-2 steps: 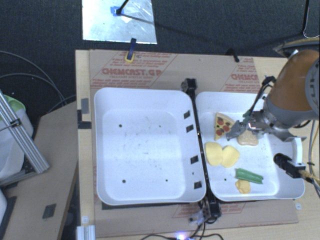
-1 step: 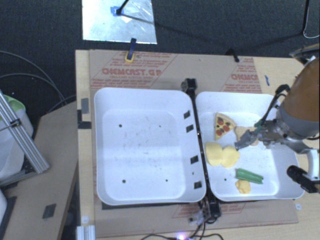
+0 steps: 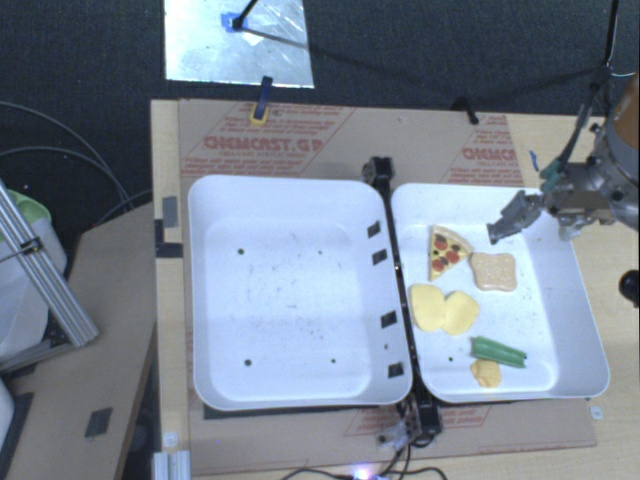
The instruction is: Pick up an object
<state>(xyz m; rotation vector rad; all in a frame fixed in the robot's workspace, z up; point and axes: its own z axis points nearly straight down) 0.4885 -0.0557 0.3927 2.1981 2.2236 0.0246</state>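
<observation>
The right bin [image 3: 580, 298] holds a pizza slice [image 3: 446, 251], a piece of toast [image 3: 493, 271], two pale yellow rounds [image 3: 445, 311], a green pod [image 3: 498, 351] and a small yellow lump [image 3: 486, 373]. My gripper [image 3: 531, 232] hangs over the upper right part of this bin, just above and to the right of the toast. One grey finger [image 3: 508, 219] slants down-left toward the pizza slice and the other finger [image 3: 568, 228] sits further right. The gripper is open with nothing between its fingers.
The left bin [image 3: 210, 268] sits beside the right one, with a black clip strip [image 3: 392, 288] along the shared wall. Both rest on a cardboard sheet [image 3: 330, 138]. A shiny metal plate [image 3: 240, 28] lies beyond the bench; an aluminium frame [image 3: 45, 288] stands at left.
</observation>
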